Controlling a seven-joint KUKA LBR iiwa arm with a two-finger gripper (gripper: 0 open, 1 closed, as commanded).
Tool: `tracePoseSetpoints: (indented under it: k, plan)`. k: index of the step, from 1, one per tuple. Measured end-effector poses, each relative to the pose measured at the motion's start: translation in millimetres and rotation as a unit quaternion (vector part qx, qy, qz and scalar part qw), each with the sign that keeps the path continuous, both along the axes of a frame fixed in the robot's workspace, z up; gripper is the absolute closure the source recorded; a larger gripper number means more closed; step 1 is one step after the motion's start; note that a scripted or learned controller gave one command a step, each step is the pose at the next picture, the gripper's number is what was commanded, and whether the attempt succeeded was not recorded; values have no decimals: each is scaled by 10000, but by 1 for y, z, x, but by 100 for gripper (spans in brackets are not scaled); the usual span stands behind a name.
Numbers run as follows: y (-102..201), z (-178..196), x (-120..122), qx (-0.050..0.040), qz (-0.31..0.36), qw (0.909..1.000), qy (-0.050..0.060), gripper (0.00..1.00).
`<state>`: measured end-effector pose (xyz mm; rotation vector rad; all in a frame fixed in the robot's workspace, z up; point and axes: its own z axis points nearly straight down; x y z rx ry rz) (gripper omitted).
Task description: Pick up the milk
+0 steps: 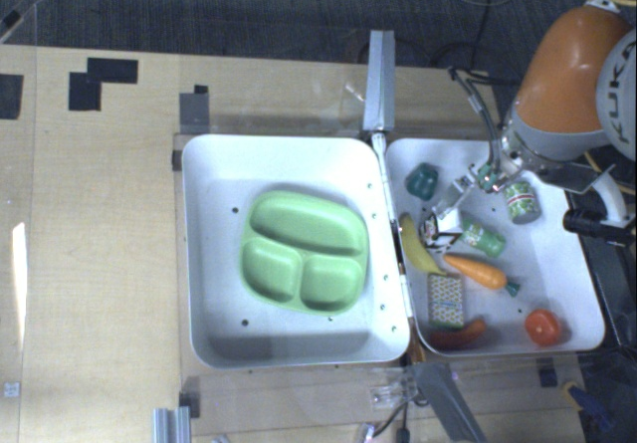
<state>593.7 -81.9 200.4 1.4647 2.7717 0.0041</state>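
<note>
Pale wooden bench [100, 262] below a dark floor, bearing two shallow white bins side by side, with a metal divider post [378, 83] rising between them.

Left bin [209, 332]: one green compartment tray [304, 250], lying flat at the middle, three hollows facing up.

Right bin [587, 327]: crowded. Teal object [423, 180] near the upper left corner. Banana [418, 247] along the left wall, just beside the divider. Carrot [476, 272] lying crosswise at the middle, its blunt end near the banana. Yellowish speckled block [447, 300] just under the carrot. Dark red item [458, 334] against the near wall. Tomato [542, 327] at the lower right, apart from the rest. Green-labelled can [519, 200] tilted under the wrist.

Milk [483, 237]: probably the small green-and-white container lying on its side at the bin's middle, just above the carrot; too small to read for certain.

Grey arm [572, 73] with orange band reaching in from the right. Gripper [436, 228] low over the bin, between banana and milk, just to the milk's left. Spread or pressed together: cannot tell. Nothing seen pinched.
</note>
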Motion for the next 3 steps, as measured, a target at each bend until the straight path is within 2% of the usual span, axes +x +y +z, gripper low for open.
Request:
tracePoseSetpoints:
  k: [1,2,3]
  plan:
    - [-13,-103,6,-6,66,10000,-19,0]
    - [-12,-91,8,-4,73,10000,-52,100]
    - [28,-14,23,9,-498,9988,0,100]
